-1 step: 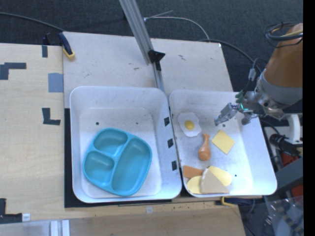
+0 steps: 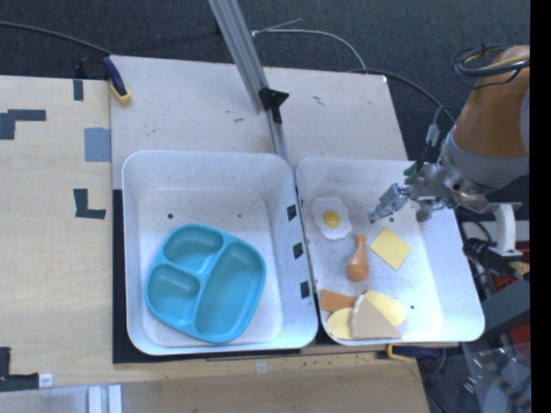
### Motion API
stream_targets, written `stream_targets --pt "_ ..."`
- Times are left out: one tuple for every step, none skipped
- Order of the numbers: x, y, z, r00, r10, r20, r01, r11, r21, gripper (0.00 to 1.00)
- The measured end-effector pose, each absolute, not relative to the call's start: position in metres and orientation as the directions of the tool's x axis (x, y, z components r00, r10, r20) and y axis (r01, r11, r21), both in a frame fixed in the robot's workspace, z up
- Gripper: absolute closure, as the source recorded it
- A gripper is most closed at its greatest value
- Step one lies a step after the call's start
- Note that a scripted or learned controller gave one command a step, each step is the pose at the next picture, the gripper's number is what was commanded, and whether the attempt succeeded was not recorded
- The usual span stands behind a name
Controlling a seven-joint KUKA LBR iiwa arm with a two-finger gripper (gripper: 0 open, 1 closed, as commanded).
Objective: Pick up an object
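no readable text, labels or numbers

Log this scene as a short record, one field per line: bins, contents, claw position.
left bin: holds a blue divided plate
right bin: holds a fried egg, a drumstick, a yellow cheese square, and a pile of pieces at the near edge
claw: over the right bin, above the cheese square, nothing seen between its fingers
arm: enters from the right
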State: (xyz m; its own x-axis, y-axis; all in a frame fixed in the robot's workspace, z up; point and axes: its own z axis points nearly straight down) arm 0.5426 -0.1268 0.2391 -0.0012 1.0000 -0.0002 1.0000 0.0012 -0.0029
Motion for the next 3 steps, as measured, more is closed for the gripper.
stream_targets --pt "0.543 -0.126 0.240 -0.002 1.000 0.001 1.000 0.002 -0.001 0.00" --pt "0.528 -0.125 0.242 -0.001 1.000 0.002 1.000 0.001 -0.003 0.00" --pt "0.529 -0.143 0.281 -0.001 1.000 -0.001 1.000 0.001 0.003 0.00"
